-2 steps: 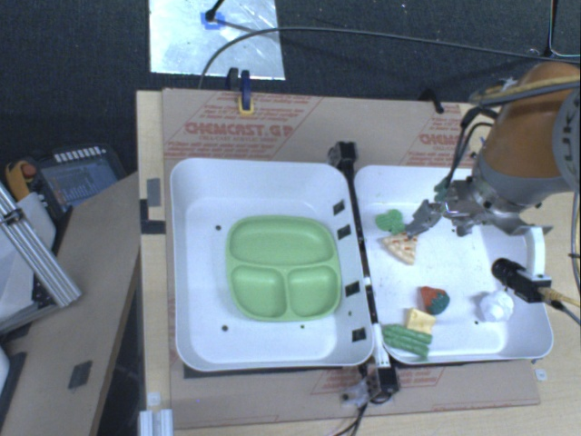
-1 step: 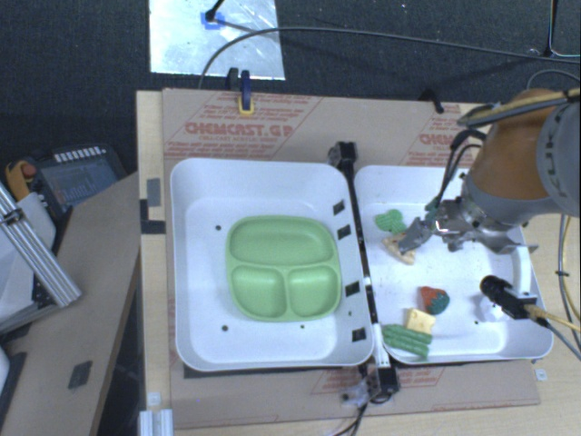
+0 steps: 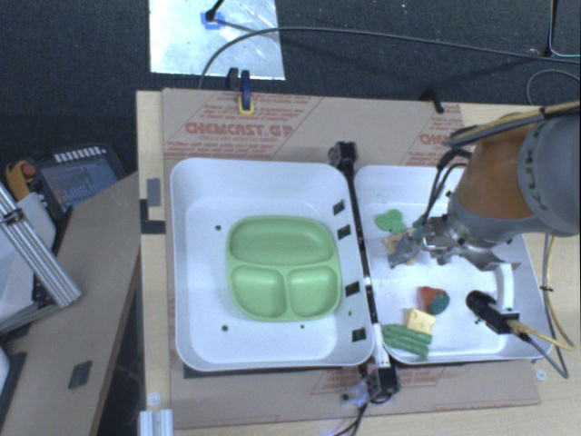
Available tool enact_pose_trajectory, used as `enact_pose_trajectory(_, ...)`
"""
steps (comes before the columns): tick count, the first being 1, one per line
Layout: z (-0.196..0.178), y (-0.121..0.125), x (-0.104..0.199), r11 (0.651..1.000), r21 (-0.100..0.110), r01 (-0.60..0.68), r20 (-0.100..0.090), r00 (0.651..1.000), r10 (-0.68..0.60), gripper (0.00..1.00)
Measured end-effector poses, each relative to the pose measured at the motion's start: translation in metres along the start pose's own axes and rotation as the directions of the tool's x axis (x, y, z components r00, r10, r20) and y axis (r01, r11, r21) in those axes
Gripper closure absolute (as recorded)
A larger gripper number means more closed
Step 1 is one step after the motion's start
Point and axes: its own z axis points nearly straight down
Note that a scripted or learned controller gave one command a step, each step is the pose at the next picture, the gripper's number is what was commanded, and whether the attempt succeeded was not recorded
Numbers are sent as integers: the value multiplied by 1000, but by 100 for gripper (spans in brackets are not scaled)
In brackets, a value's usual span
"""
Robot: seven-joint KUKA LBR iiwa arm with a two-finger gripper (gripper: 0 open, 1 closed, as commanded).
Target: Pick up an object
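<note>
The gripper (image 3: 404, 251) hangs low over the right bin (image 3: 508, 341), just below a green leaf-shaped toy (image 3: 390, 220); how far its claw is spread cannot be told. A red-and-teal piece (image 3: 434, 298), a yellow block (image 3: 419, 321) and green bean pods (image 3: 406, 340) lie nearer the front. The cardboard (image 3: 272, 121) under the bins reads "CHEMCAST GP". A green divided plate (image 3: 280, 267) sits in the left bin (image 3: 204, 198).

Red "CHEMCAST GP", apparently, on the brown protective sheet (image 3: 238, 127)

Scattered toys (image 3: 410, 321) crowd the right bin (image 3: 454, 352), while bare floor rings the green tray (image 3: 282, 267) in the left bin (image 3: 200, 198)
</note>
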Motion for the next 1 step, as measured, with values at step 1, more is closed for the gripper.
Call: enact_pose_trajectory(1,35,0,0,1000,-1,0,0,1000,0,0)
